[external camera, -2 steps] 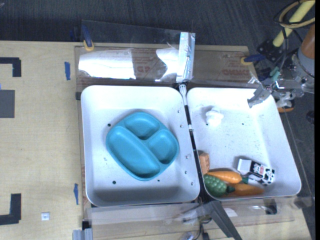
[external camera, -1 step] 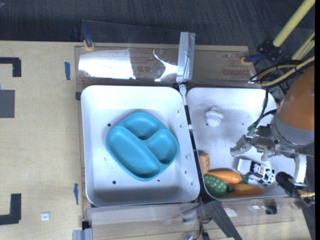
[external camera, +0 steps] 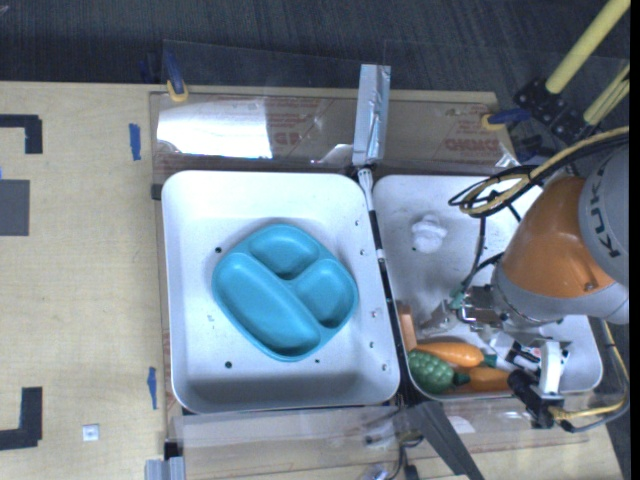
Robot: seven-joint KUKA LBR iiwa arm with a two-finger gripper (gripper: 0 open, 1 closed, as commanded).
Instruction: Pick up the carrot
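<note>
Wooden bench (external camera: 70,298), two white bins (external camera: 200,368); end effector (external camera: 480,333) above carrot (external camera: 455,353), grip state unclear.

Glossy blue plastic tray (external camera: 285,290), smooth

text: "KU" | on: arm (external camera: 600,218) grey casing | rest: unreadable

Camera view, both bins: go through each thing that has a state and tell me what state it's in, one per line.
Carrot: lying flat in the right bin, near its front edge.
Green toy vegetable: lying against the carrot's left end.
Blue divided plate: right side up in the left bin, tilted diagonally.
Gripper: low over the carrot; its grasp is hidden.
</note>
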